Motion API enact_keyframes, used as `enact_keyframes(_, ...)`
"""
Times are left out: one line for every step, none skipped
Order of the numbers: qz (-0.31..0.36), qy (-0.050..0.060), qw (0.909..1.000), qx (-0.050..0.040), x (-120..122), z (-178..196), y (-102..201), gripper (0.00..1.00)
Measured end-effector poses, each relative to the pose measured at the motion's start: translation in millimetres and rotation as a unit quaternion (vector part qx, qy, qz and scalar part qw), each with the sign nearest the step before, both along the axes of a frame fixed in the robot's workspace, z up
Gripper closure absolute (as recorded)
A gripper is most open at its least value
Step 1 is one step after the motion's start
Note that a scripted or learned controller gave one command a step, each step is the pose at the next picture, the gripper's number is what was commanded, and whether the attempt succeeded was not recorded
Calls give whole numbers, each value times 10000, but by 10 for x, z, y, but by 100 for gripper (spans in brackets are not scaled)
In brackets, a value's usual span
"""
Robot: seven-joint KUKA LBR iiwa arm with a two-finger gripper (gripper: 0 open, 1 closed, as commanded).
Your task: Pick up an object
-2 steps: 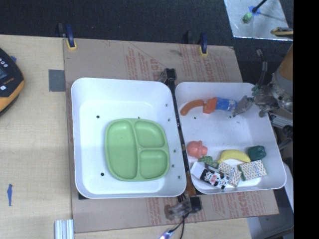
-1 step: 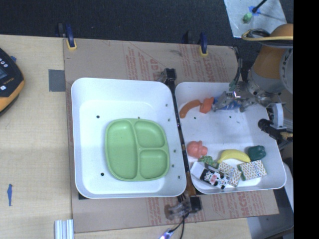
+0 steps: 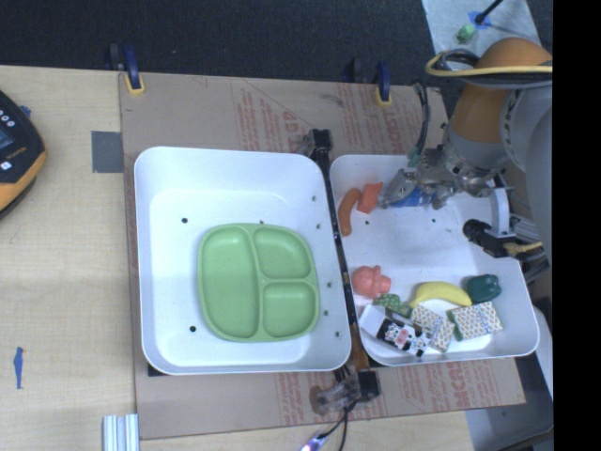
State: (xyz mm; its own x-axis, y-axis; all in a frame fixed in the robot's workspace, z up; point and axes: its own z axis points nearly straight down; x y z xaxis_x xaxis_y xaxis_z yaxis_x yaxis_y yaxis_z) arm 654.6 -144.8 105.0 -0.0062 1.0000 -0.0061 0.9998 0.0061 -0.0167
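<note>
Camera view: tool (image 3: 406, 194) low at twelve o'clock in right bin (image 3: 526, 346), beside orange piece (image 3: 370, 196); grip state impossible to tell.

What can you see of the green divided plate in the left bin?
The pale green, plastic-looking divided plate is a rounded square with three compartments: one tall one along its left side and two smaller ones stacked on its right. All three look bare. It lies flat and right side up on the floor of the left shallow white bin, toward the bin's near right part, apart from the walls. Nothing else touches it; the tool is over the right bin.
</note>
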Motion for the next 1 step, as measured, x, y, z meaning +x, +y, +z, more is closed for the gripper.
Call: enact_keyframes(-20,-63,10000,27,-1238,-13,-470,0)
